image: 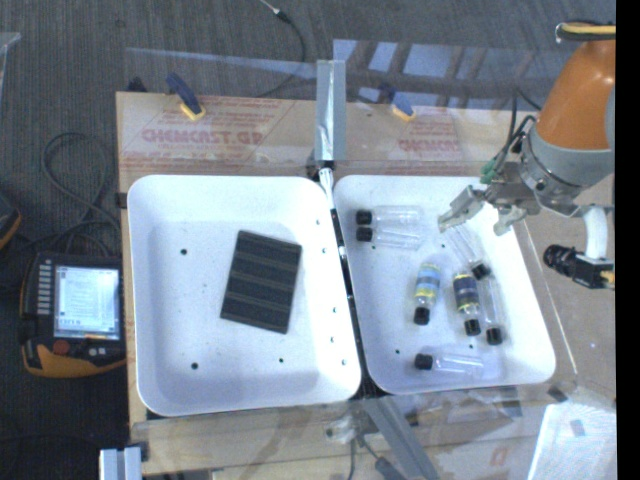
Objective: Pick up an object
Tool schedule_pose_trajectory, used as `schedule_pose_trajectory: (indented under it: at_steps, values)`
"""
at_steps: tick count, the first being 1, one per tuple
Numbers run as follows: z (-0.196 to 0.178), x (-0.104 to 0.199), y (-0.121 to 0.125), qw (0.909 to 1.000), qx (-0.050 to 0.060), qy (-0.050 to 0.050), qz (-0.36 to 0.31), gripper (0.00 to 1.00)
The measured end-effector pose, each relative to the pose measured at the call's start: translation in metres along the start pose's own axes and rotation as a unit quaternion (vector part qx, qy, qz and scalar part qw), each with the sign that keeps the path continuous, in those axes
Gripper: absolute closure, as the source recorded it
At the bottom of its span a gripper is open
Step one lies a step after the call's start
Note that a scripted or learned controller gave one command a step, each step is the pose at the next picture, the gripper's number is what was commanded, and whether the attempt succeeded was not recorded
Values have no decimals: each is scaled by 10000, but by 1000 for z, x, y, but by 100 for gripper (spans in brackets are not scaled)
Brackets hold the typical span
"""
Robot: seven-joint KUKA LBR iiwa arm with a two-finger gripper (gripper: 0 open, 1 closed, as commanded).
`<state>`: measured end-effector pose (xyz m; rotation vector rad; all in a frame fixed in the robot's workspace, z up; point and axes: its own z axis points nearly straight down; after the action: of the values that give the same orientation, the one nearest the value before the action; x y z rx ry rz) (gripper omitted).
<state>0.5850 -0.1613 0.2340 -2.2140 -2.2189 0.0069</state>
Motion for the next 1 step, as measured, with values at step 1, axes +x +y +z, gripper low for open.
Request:
schedule_pose_trajectory:
  at_steps: [1]
  values:
    - [141,26,-44,9978,-38,-6,-664,0]
